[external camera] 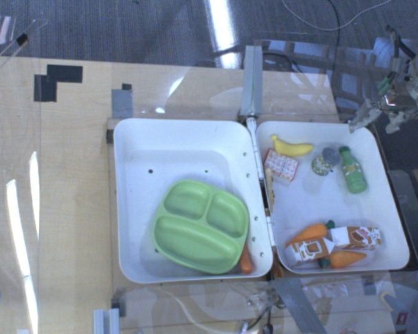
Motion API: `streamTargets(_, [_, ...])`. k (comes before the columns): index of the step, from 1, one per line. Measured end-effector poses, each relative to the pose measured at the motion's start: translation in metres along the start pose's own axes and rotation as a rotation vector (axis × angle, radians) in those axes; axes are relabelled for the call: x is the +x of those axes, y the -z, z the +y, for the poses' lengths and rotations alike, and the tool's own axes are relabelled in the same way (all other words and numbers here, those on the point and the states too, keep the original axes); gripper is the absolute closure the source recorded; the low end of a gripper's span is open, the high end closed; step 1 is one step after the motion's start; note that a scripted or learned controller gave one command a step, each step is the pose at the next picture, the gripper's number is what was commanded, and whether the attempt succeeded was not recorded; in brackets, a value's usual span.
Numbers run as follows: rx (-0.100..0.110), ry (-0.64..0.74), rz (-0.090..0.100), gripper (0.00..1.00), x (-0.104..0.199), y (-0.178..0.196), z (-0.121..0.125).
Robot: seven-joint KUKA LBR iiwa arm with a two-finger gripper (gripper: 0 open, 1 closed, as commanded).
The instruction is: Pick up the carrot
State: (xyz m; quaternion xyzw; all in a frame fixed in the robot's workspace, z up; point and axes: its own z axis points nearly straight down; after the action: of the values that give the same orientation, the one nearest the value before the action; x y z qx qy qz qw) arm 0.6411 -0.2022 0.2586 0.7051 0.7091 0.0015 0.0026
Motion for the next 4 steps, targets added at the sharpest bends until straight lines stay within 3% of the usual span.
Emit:
streamTargets(1, [0.001,0.29,0.001,0.0,0.005,-0.109,-0.053])
streamTargets(2, [-0.006,0.449,-0.002,0.0,-0.002,-0.168,-0.123])
streamTargets(3, [-0.001,0.56,0.0,0.0,0.063,-0.157,-0.153])
streamTargets(4, [-0.002,0.834,0.001,0.0,0.106,-0.165,-0.119])
